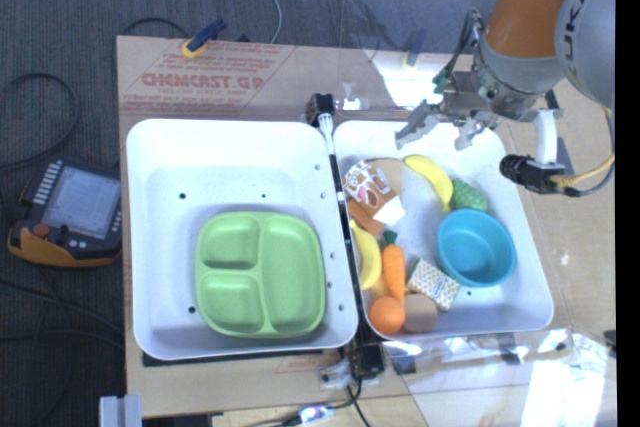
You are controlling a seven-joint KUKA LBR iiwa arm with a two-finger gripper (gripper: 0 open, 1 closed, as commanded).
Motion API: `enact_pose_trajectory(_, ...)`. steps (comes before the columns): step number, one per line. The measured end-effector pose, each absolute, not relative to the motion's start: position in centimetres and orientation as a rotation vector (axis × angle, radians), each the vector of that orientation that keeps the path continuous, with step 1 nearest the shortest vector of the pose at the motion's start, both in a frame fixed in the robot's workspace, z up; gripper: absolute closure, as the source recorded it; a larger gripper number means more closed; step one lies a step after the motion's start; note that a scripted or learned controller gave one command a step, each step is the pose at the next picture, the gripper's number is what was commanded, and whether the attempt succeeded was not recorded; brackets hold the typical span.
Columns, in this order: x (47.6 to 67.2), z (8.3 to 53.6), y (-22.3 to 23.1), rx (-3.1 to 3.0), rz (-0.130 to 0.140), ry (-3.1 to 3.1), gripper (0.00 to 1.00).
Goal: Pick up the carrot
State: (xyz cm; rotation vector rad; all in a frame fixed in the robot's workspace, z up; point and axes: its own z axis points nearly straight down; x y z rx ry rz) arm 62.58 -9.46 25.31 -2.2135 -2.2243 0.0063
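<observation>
Claw (447, 128) hangs over the far rim of the right bin (520, 215), its two fingers spread apart with nothing between them. Carrot (393, 272) lies well below the claw in the picture and a little to its left, near the bin's near-left corner, beside an orange (386, 315) and a yellow banana (433, 177). Blue bowl (475, 248) sits below the claw. Green divided plate (261, 273) rests in the left bin (160, 175).
</observation>
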Motion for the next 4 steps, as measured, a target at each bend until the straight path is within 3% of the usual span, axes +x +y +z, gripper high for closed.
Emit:
enact_pose_trajectory(1,56.6,10.1,-9.3,-1.844,0.009,-2.529,0.0)
enact_pose_trajectory(2,50.4,9.1,-11.4,-1.801,-0.018,-2.595,0.0)
enact_pose_trajectory(3,50.6,10.1,-11.4,-1.803,-0.023,-2.595,1.0)
enact_pose_trajectory(4,50.3,18.4,-5.6,-1.815,-0.001,-2.563,1.0)
